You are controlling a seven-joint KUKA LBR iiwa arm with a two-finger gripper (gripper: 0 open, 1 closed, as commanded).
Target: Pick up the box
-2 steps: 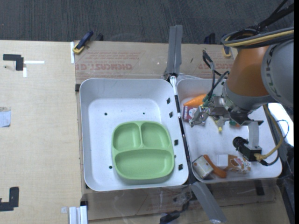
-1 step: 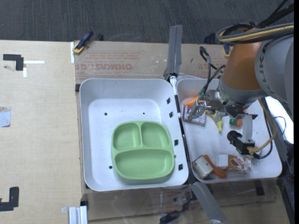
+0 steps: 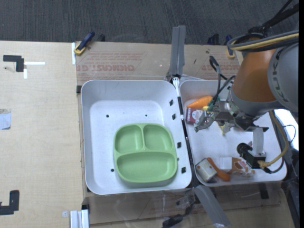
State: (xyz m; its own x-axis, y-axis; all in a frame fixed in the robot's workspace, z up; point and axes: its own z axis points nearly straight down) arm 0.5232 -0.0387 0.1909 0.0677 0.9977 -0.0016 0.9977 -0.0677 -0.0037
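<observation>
Box (image 3: 194,114) half hidden beside end effector (image 3: 209,120) — right bin (image 3: 278,175), carrot (image 3: 200,101) partly covered

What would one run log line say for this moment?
arm: over right bin | gripper: near small box, back left of bin | box: not lifted | left bin: green divided plate

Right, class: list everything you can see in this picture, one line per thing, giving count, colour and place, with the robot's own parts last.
Bin: two, white, side by side on the bench.
Divided plate: one, green, three compartments, in the left bin.
Box: one, red and white, far left of the right bin.
Carrot-like item: one, orange, beyond the box.
Small items: several, mixed colours, near edge of the right bin; too small to name.
Clamp: one, blue and yellow, bench's far edge.
Arm: one, grey with orange band, over the right bin.
</observation>
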